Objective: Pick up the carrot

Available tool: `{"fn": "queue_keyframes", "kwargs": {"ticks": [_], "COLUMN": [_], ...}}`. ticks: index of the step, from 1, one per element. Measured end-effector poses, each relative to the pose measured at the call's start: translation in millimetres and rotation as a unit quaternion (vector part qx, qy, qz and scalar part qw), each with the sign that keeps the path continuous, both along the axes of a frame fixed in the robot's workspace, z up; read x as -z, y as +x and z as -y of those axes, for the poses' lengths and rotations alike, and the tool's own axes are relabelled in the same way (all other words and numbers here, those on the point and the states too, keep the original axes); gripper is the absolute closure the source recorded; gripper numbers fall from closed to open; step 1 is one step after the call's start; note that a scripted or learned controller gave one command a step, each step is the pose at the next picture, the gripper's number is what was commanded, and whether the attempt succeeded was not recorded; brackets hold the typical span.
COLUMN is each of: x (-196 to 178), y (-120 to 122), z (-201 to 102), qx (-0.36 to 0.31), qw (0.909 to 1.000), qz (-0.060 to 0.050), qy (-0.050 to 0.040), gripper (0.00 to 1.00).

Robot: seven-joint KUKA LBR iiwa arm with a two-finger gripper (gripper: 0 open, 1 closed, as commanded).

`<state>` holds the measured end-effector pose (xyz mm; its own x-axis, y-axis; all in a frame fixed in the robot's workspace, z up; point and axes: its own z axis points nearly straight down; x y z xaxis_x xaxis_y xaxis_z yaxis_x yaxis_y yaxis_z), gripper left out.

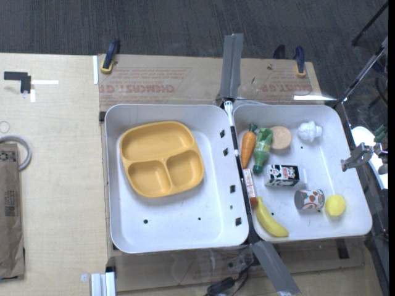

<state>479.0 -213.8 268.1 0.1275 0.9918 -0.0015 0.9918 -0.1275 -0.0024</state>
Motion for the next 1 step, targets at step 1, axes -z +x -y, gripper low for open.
{"fn": "queue_keyframes", "kwargs": {"ticks": [1], "x": [-6.9], "y": [1.3], "z": [0.7], "qx": [0.000], "qw": [1.0000], "qz": [-0.002], "qy": [-0.0002], "gripper": [1.00]}}
